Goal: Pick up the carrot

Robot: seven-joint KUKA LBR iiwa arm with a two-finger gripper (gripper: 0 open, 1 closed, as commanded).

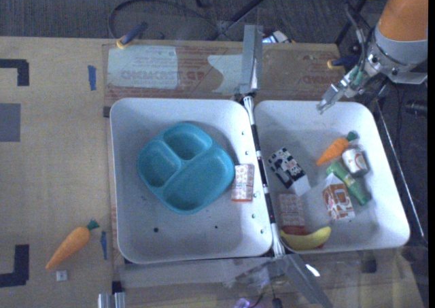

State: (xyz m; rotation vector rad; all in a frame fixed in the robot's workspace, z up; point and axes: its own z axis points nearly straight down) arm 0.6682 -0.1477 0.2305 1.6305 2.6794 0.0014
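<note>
An orange carrot point(334, 149) with a green top lies tilted in the right bin point(389, 164), near its far right side. A second carrot point(71, 244) lies on the bench outside the bins, at the lower left. My gripper point(333, 96) hangs above the right bin's far edge, up and slightly left of the bin's carrot, and apart from it. Its fingers look spread, with nothing between them.
The right bin also holds a black-and-white carton point(285, 166), a small can point(354, 162), a green item point(351, 185), snack packets point(338, 202), and a banana point(305, 237). A blue divided plate point(185, 166) and a packet point(242, 183) sit in the left bin point(129, 218).
</note>
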